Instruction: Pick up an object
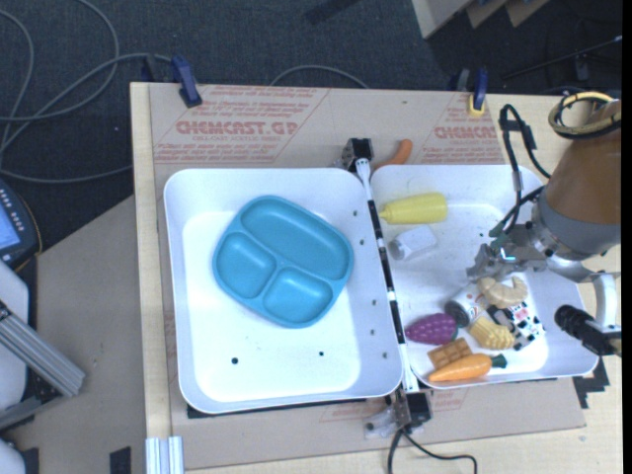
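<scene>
Plywood bench is bearing 2 white bins (pixel 188 265): the left one is keeping a blue divided plate (pixel 283 260), the right one is crowding toy food. The gripper (pixel 497 262) is hovering just above a beige piece (pixel 504 289), seemingly lining up; its finger state I cannot tell.

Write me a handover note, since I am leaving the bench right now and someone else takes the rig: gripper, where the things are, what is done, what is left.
Gripper: low in the right bin, above the toy pile; fingers too small to read, nothing seen held.
Right bin: yellow corn at the back, purple grapes, carrot and cracker at the front, pale toy just under the gripper.
Left bin: blue divided plate.
Done: arm has reached the pile.
Left: grasp one object and lift it.
</scene>
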Controlling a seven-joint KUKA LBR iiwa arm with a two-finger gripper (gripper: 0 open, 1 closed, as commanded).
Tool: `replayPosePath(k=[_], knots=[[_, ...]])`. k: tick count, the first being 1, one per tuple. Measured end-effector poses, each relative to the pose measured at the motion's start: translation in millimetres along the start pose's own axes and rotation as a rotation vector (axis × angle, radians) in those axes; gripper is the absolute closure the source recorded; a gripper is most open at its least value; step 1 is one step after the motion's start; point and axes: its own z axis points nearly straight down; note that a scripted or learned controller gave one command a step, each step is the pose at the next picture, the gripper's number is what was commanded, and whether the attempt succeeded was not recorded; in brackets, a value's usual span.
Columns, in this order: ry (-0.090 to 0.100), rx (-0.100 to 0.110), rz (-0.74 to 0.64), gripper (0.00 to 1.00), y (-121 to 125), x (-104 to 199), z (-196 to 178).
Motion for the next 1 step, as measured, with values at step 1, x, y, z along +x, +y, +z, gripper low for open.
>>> replayPosePath(k=[1], knots=[[-0.005, -0.016, -0.009, 1.0, 92.9, 37.8, -14.2]])
